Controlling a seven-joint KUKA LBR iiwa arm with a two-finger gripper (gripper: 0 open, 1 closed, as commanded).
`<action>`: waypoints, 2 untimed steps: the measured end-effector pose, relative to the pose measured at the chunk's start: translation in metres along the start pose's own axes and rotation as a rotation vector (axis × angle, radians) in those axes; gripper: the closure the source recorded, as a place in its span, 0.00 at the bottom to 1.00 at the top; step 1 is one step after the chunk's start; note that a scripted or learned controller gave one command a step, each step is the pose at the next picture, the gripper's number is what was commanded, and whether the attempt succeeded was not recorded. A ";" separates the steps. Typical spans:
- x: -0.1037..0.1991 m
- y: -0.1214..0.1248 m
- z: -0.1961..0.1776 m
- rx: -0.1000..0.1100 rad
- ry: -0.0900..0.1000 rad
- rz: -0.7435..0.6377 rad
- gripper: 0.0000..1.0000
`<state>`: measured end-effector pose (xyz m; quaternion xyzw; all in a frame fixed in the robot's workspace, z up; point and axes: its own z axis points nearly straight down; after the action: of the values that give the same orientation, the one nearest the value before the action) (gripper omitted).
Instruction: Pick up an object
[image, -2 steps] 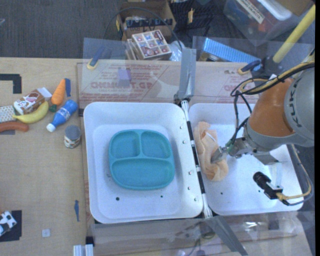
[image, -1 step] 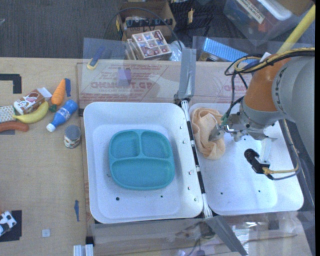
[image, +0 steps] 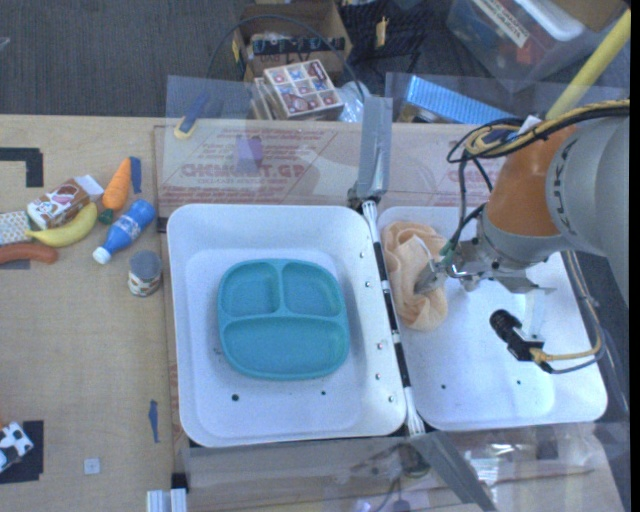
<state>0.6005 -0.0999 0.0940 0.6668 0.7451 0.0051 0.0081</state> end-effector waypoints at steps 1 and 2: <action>-0.005 0.066 0.003 0.007 0.000 -0.028 0.00; -0.003 0.067 -0.008 0.004 0.000 -0.032 1.00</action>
<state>0.6677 -0.0952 0.1034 0.6547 0.7559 0.0033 0.0068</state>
